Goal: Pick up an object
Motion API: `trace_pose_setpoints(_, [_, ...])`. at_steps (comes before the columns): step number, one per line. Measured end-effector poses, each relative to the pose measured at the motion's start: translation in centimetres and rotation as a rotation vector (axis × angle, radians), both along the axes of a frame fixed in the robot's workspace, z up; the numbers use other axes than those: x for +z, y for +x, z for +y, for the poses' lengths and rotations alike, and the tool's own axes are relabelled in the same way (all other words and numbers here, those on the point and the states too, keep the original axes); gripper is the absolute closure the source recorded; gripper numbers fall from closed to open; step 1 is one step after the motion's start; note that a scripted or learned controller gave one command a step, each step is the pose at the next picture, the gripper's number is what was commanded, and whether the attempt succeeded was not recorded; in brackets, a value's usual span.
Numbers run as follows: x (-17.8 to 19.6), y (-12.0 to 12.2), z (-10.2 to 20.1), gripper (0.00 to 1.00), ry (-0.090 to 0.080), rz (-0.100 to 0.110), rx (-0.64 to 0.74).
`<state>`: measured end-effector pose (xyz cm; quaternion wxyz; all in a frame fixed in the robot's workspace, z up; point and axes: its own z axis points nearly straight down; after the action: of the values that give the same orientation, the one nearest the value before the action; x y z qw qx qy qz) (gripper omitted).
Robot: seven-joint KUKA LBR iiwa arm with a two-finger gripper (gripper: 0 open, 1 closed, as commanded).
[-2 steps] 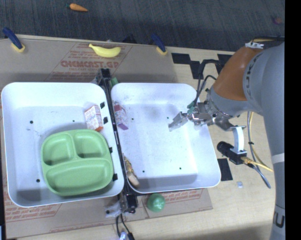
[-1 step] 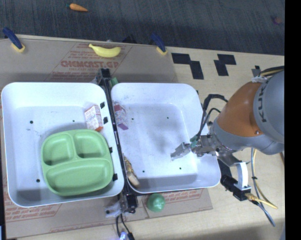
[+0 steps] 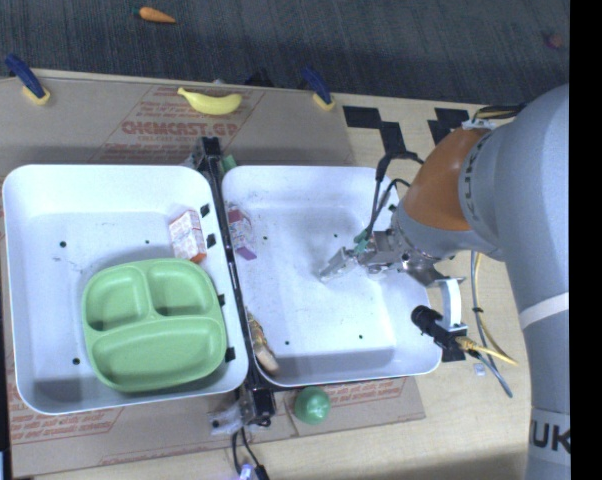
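My gripper (image 3: 333,265) hangs low over the middle of the right bin (image 3: 311,363), pointing left, with bare white bin floor beneath it. The nearest objects are a pink and white packet (image 3: 239,230) against the right bin's left wall and a brownish item (image 3: 262,350) at its lower left corner. Both lie well to the left of the gripper. In the left bin (image 3: 41,268) rest a green divided plate (image 3: 156,323) and a small red and white carton (image 3: 186,234) just above it.
A yellow banana (image 3: 211,100) lies on the cardboard behind the bins. In front of the right bin sits a green ball (image 3: 311,404). Black clips (image 3: 211,158) join the bins. Blue clamps (image 3: 27,78) hold the cardboard's back edge. The arm's bulk covers the bench's right side.
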<state>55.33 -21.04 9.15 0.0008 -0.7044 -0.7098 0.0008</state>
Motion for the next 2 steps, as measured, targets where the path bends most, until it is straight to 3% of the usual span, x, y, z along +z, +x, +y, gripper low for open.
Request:
trace_pose_setpoints(1, [1.0, 0.0, 0.0, 1.0, 0.001, 0.0, 0.003])
trace_pose_setpoints(2, [2.8, -7.8, -0.1, 1.0, 0.0, 0.001, -0.001])
